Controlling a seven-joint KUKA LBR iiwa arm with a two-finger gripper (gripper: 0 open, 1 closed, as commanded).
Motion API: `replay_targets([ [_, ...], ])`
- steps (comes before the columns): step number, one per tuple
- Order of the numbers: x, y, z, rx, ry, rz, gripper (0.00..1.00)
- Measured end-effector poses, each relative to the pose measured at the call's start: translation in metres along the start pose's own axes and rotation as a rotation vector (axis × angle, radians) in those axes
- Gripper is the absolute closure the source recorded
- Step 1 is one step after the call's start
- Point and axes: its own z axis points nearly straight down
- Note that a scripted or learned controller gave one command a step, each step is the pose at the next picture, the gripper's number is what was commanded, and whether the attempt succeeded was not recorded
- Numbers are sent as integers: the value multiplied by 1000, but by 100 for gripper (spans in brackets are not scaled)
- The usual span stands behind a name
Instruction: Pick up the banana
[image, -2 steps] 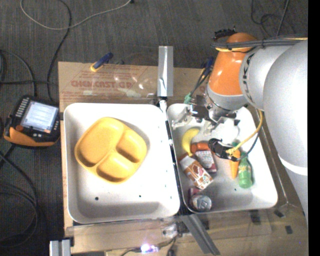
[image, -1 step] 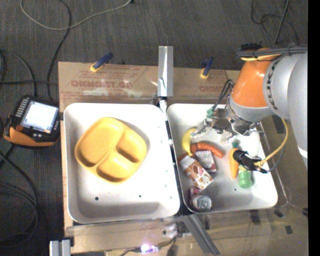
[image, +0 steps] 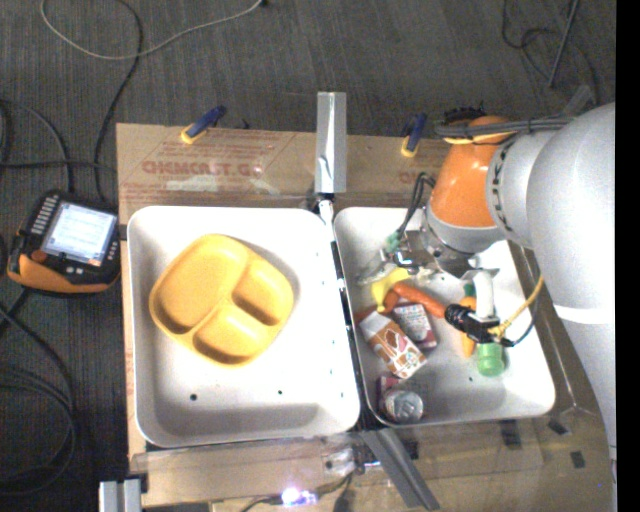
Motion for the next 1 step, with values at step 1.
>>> replay_targets([
  [1,0,1,-8,0,0,0,100],
])
